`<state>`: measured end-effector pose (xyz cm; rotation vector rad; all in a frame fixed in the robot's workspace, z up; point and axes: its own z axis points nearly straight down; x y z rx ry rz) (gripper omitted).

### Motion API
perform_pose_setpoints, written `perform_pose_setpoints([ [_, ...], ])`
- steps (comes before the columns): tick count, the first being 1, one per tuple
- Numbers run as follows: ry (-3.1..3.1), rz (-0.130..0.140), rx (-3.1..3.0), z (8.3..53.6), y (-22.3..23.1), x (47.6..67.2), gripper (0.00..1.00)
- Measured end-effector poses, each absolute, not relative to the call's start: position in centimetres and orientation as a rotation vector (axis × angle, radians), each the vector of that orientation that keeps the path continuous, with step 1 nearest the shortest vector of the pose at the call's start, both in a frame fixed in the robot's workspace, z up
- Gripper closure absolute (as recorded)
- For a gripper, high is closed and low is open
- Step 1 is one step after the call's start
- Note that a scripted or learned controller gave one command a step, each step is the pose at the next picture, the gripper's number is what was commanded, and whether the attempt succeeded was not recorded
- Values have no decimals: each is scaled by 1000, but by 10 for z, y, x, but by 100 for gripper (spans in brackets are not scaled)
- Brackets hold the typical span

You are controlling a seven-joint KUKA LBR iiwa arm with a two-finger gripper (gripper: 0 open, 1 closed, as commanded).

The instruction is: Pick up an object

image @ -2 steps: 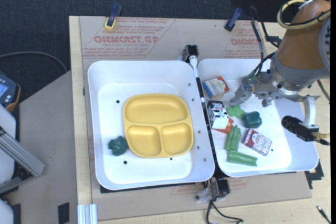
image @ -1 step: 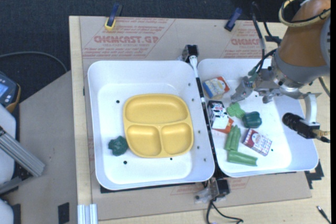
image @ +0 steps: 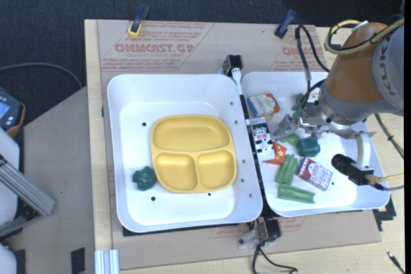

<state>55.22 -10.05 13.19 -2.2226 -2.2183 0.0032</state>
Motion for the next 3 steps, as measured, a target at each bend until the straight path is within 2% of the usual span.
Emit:
perform_pose_setpoints([
  [1,-2231,-9,-2237,89,-104,558,0],
  [2,-2222,-2,-2232,96,-103,553,100],
  [3,-2224,-4,-2228,147,-111,548,100],
])
